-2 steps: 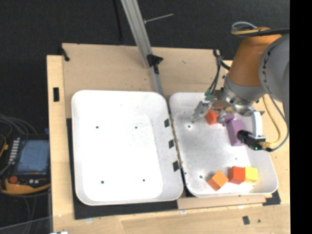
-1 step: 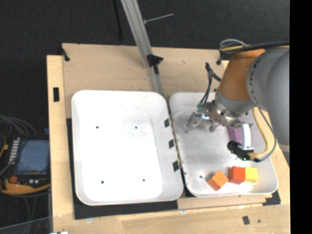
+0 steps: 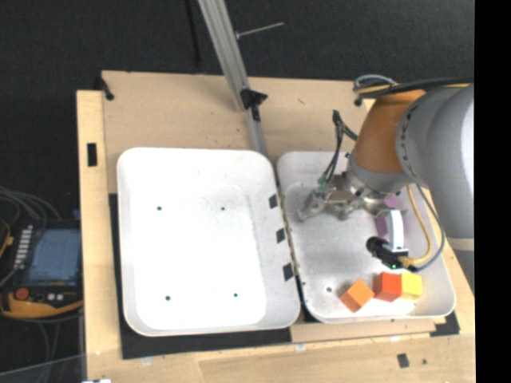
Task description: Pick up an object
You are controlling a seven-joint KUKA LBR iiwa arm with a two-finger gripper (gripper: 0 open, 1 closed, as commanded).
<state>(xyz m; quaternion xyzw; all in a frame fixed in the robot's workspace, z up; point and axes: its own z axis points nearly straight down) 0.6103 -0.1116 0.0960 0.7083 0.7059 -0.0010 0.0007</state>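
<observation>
We see the arm (image 3: 415,158), grey with an orange band, coming in from the right side and reaching down over the right bin (image 3: 319,174). The gripper (image 3: 319,204) sits low in the upper half of that bin, close to the bin floor. Whether it is apart, together or clamped we cannot tell; its tips blur against the white bin and the metal wrist parts, and we see no object between them.

Task objects: three small blocks, well apart from the gripper, down toward the near right corner of the same bin. Orange block (image 3: 358,294) is the closest of the three to the gripper, below and to its right. Red block (image 3: 390,286) is just beside it, further right, and touching or nearly touching the yellow block (image 3: 411,285), the farthest out. A purple piece (image 3: 386,218) shows to the right of the gripper, partly hidden under the wrist and cables; shape unclear. A black cable connector (image 3: 382,250) hangs between the gripper and the blocks.

Left of the gripper, across the bin divide, we mark the left bin (image 3: 200,238), white with a few dark dots. Both bins rest on the wooden table (image 3: 160,110). Above and left of the gripper a metal pole (image 3: 227,42) slants up out of the table. Far left of the gripper, off the table, a handheld control pad (image 3: 48,266) with cables.
</observation>
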